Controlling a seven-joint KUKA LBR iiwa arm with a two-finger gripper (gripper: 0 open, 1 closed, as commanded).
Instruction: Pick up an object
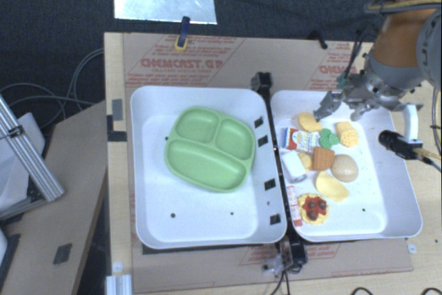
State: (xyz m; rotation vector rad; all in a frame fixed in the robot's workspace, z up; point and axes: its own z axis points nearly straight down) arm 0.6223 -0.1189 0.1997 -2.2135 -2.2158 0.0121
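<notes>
My gripper [343, 109] hangs over the far part of the right bin [397, 207], its two fingers spread apart with nothing between them. Just below it lies a heap of toy food: an orange-yellow piece [309, 122], a corn cob [347, 135], a green item [329, 139], a red and white carton [302, 140], a brown waffle [322, 158], a white block [293, 164], a beige egg-shaped piece [344, 168], a yellow piece [331, 186] and a red-topped slice [314, 208]. The left finger [324, 107] stands close above the orange-yellow piece.
The left bin [155, 217] holds a green divided plate [210, 147]. A black divider with clips [273, 148] runs between the bins. A black cylinder [395, 142] juts over the right bin's right side. The arm [404, 38] enters from the upper right.
</notes>
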